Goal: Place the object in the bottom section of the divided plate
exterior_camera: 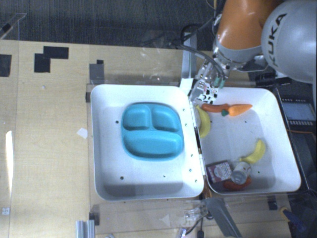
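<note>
A blue divided plate [151, 132] lies in the left bin [106, 177]; it has two small sections at the far side and one wide section [152, 145] at the near side, all bare. My gripper [205, 94] hangs over the far left corner of the right bin [282, 133], just above the left tip of an orange carrot [230, 109]. A yellow banana [203, 122] lies right below the gripper against the bin's left wall. Nothing is visibly held.
A second banana [255, 152] lies at the right bin's middle right. A red bottle with a grey cap [230, 174] rests along its near wall. The divider between the bins [194, 133] runs just left of the gripper.
</note>
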### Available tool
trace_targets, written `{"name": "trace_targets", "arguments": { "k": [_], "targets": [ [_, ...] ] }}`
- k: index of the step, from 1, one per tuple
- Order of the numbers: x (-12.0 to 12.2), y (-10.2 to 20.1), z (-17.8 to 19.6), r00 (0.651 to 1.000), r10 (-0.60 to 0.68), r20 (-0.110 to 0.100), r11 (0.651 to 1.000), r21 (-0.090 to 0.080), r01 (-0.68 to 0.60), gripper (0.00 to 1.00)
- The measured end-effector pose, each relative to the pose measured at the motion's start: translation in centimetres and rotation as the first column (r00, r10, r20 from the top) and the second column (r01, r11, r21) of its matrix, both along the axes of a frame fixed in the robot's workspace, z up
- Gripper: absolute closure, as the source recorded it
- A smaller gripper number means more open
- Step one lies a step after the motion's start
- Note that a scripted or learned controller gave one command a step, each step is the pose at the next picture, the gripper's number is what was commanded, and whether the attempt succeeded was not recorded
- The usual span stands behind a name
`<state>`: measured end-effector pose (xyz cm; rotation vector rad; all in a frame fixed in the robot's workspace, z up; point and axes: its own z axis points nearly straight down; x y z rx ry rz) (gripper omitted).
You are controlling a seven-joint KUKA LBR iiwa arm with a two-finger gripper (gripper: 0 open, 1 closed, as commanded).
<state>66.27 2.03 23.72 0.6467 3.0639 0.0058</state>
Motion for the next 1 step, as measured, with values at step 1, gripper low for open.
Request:
{"name": "trace_targets", "arguments": {
  "k": [1],
  "targets": [
    [-2.49, 7.46, -5.13, 0.959, 0.285, -0.003, 0.959, -0.001, -0.285, 1.00]
  ]
}}
